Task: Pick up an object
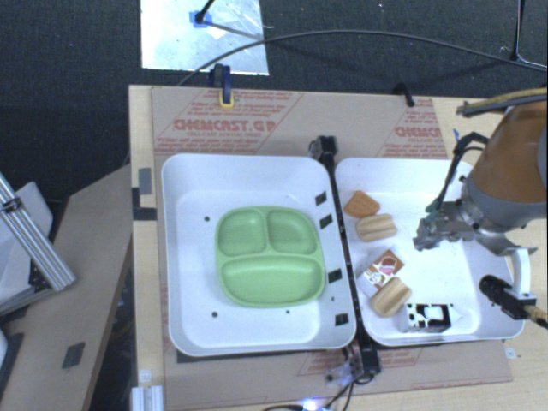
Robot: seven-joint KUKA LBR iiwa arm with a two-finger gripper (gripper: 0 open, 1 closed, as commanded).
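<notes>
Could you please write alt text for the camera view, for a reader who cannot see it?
The end effector hovers over the right bin, which holds small food items, including a bread roll. The left bin holds a green divided plate.

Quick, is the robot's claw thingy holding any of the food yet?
End effector: cannot be told whether open or closed; it sits above the right bin, with nothing visibly held.

robot lab, bench [257, 114], white bins [184, 229]

High slanted view over both bins [257, 174]
</notes>
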